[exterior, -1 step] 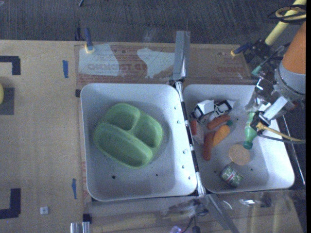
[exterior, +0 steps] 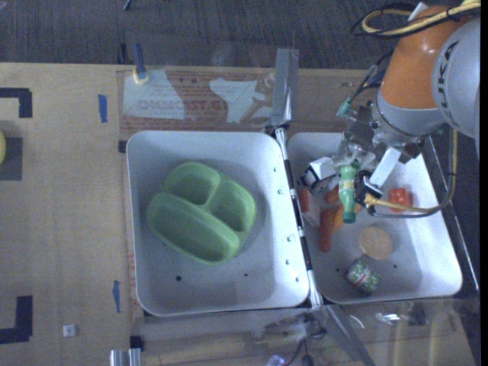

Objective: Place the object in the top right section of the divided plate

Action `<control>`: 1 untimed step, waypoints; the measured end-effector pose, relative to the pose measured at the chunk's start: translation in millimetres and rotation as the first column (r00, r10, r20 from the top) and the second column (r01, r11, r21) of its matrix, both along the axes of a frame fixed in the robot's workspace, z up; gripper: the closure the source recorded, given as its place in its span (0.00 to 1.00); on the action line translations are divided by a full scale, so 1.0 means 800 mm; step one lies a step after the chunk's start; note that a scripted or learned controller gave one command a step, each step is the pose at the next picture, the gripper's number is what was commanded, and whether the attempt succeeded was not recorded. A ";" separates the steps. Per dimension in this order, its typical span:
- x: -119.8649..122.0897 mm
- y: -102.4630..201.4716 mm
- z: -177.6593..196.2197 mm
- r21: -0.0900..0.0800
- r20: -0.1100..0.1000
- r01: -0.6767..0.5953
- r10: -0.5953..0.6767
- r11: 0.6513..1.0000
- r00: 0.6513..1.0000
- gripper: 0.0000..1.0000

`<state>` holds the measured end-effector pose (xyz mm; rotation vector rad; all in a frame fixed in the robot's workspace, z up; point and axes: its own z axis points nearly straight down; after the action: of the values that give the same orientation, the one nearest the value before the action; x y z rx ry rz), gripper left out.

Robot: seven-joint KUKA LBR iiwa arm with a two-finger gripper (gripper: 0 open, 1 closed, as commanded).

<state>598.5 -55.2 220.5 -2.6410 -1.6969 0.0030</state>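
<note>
we saw two white bins side by side, the left bin bearing the green divided plate, the right bin cluttered with small things. the arm reached in over the right bin, and its claw hung just above that clutter. a slim green bottle stood upright at the claw, its long axis running near vertical in the view, cap end up toward the wrist; we judged the claw closed on its upper part, though the fingers were hard to pick out. it looked like light, stiff plastic, smooth and likely slippery, so a hold across the narrow body near the top seemed soundest. around it lay a round tan disc, a small green can, a red piece and an orange-red stick. the plate's top right section sat well apart to the left.
</note>
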 end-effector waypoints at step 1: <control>-0.030 0.075 0.151 -0.001 0.003 0.031 -0.031 1.000 1.000 1.00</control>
<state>574.8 5.1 341.5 -2.6692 -1.6571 0.0003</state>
